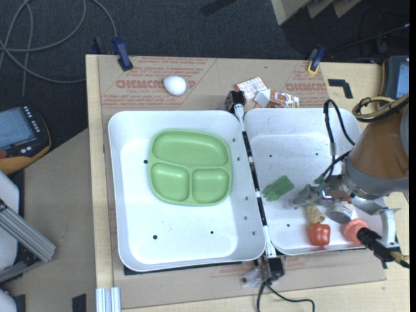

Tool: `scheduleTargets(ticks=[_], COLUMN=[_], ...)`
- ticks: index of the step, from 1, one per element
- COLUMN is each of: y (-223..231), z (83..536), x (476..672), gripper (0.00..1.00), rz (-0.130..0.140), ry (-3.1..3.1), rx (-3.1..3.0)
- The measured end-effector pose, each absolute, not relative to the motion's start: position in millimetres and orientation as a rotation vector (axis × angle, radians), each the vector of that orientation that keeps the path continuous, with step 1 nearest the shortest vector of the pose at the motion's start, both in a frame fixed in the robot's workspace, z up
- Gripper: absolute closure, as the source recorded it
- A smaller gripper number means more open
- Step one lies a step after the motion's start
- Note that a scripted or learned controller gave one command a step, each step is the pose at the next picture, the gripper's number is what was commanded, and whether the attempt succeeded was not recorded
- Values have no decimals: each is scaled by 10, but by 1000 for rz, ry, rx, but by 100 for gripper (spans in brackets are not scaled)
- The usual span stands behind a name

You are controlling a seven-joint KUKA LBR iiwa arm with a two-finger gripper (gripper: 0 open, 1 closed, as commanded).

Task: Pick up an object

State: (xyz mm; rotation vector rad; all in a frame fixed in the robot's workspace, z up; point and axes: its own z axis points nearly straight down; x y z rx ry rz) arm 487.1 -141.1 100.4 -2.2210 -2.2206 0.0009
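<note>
Tool (316,197) low in right bin (292,129), beside green block (279,188) and red piece (318,234), presumably for grasping; grip state indiscernible.

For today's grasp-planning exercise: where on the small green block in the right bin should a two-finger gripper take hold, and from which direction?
Grip the green block across its narrow width, coming straight down from above. It appears to lie flat and slanted on the right bin floor with open floor around it, so the fingers should fit along both long sides. The gripper is just to its right.

light: bright, even overhead | glare: white bins (130,174) slightly blown out | shadows: soft, faint | focus: mildly soft overall, low res
</note>
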Motion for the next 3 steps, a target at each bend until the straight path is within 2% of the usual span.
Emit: scheduleTargets(ticks=[1, 2, 3], y=[-1411, -1411, -1412], z=[1104, 1201, 993], x=[4878, 4882, 5390], gripper=[100, 100, 100], rz=[-1, -2, 0], ry=[-2221, -2223, -2223], rx=[-2224, -2225, -2221])
